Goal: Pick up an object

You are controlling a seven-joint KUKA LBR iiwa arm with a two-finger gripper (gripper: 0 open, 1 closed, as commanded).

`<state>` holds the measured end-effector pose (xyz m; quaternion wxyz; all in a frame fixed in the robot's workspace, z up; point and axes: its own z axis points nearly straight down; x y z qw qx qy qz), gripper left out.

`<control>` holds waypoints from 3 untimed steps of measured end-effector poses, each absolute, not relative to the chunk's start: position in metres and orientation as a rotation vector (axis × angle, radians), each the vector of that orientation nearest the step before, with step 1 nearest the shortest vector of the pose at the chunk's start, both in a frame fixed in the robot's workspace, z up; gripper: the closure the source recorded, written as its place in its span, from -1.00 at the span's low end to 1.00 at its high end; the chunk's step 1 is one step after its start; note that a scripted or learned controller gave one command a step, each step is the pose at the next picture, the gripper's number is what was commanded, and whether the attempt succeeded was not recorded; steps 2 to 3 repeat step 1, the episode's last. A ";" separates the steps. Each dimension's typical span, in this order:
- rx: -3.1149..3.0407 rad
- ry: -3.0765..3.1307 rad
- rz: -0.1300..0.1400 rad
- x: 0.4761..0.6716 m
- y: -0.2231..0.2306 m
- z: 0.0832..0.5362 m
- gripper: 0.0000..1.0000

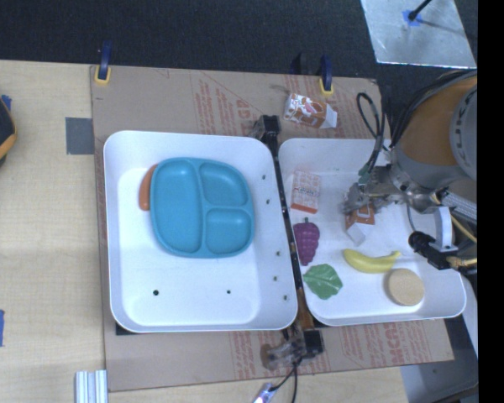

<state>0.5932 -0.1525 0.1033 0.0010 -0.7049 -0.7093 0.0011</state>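
Note:
My gripper (360,201) hangs low over the middle of the right bin (454,311), reaching in from the right. Directly under its tip lies a small orange and white packet (364,217), partly hidden by the gripper. Whether the packet is between the fingers cannot be made out. Around it in the same bin are a white and orange sachet (305,191), purple grapes (306,238), a green leaf (322,280), a yellow banana (371,260) and a round tan biscuit (404,288).
The left bin (193,311) holds a blue divided plate (203,206) with an orange item (144,190) poking out at its left edge. A crumpled wrapper (311,112) lies on the cardboard behind the bins. Black cables (371,116) trail by the arm.

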 end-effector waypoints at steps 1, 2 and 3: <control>-2.215 -2.225 0.001 0.578 -0.078 0.192 1.00; -2.215 -2.225 0.001 0.578 -0.078 0.192 1.00; -2.215 -2.225 0.001 0.578 -0.078 0.192 1.00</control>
